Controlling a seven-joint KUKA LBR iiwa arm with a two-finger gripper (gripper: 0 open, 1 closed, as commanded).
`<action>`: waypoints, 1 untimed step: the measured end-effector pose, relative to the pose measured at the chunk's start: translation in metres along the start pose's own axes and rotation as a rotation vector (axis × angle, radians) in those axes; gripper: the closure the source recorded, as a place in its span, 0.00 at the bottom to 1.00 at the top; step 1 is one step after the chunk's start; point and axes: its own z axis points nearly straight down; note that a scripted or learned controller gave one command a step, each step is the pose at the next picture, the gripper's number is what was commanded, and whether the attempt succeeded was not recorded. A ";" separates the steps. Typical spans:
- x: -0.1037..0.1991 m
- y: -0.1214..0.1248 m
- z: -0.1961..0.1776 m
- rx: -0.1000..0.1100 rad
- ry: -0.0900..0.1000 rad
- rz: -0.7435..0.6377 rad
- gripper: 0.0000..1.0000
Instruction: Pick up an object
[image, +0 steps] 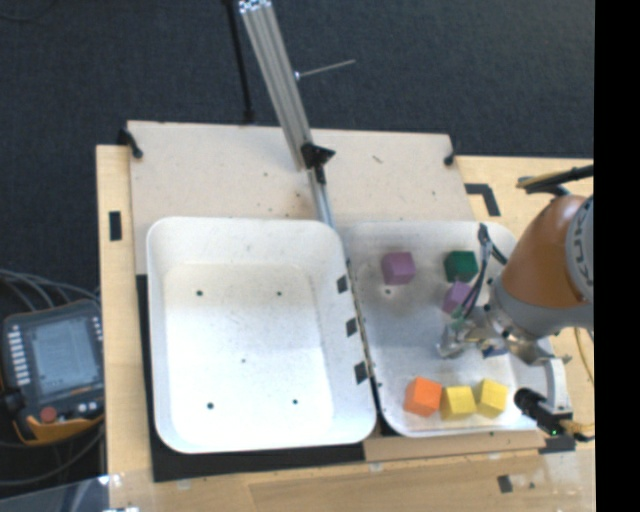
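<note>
A dark carpeted floor surrounds a pale wooden bench (115, 300) that carries two shallow white bins side by side. The left bin (255, 335) shows only dark specks on its floor. The right bin (400, 330) holds small blocks: a purple cube (398, 267) near its far side, a green cube (461, 265) just to the right of it, and along the near wall an orange cube (423, 396), a yellow cube (459, 401) and a second yellow block (492, 397) standing in a row, touching or nearly so. A second purple block (458, 296) sits below the green cube, partly covered by cables and the arm's wrist (535, 275), which is cut off at the right. The gripper (455, 343) reaches down to the bin floor between the purple block and the yellow row; its fingers are small, dark and blurred, so whether they are spread or closed cannot be made out, and nothing is visibly between them. A slanted aluminium post (285, 90) rises behind the bins, and a teach pendant (55, 355) lies at the left edge, partly cropped.
</note>
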 end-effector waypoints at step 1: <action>0.009 0.003 -0.052 0.000 0.001 -0.014 1.00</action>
